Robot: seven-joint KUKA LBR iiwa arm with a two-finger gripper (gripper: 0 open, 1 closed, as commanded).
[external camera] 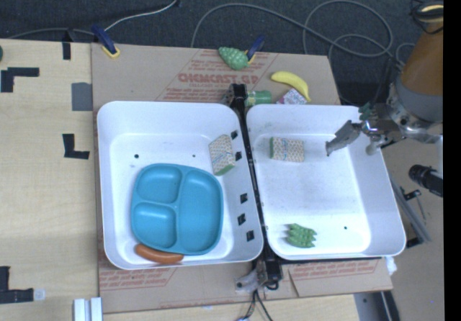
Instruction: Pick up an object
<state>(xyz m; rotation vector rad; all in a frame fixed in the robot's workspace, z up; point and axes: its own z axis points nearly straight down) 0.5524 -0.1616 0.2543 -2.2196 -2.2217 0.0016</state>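
The gripper point(353, 138) hangs over the right bin's point(374, 237) far right corner, fingers spread, nothing between them; I judge it is poised to descend for a pick. The likeliest target, a sponge point(287, 149), lies in that bin to the gripper's left, near the divider.

Count in the right bin: one sponge, one green toy point(300, 236) near its front wall.

Left bin point(115, 125): one blue tray point(177, 208), one sponge block point(223, 153), one orange sausage point(158, 255).

Behind the bins: one banana point(291, 83), one green lump point(233, 57).
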